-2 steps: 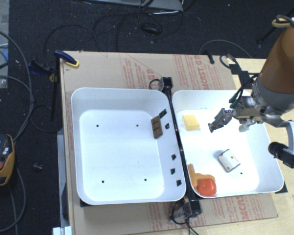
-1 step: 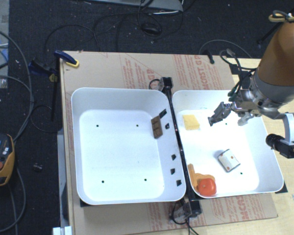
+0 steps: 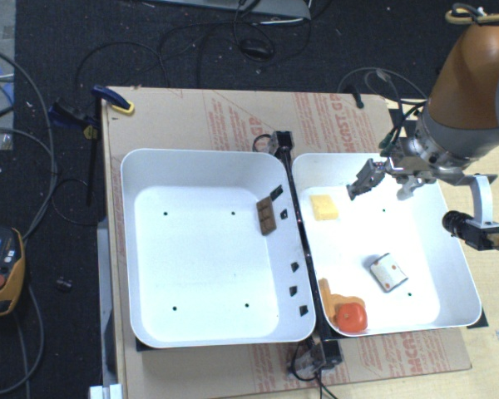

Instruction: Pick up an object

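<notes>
My gripper (image 3: 384, 186) hangs over the back part of the right bin (image 3: 449, 260), open, with nothing between its fingers. A yellow block (image 3: 324, 207) lies just to its left on the bin floor. Nearer the front lie a small white and grey object (image 3: 387, 273) and, in the front left corner, an orange and red toy (image 3: 345, 311). A brown bar (image 3: 267, 215) leans against the right wall of the left bin (image 3: 150, 248).
The two bins share a dark divider (image 3: 298, 231) with clips along it. The arm's orange band (image 3: 474, 65) and a side bracket (image 3: 474, 223) stand over the right bin's right edge. Cables and a yellow clamp (image 3: 116, 100) lie beyond the board.
</notes>
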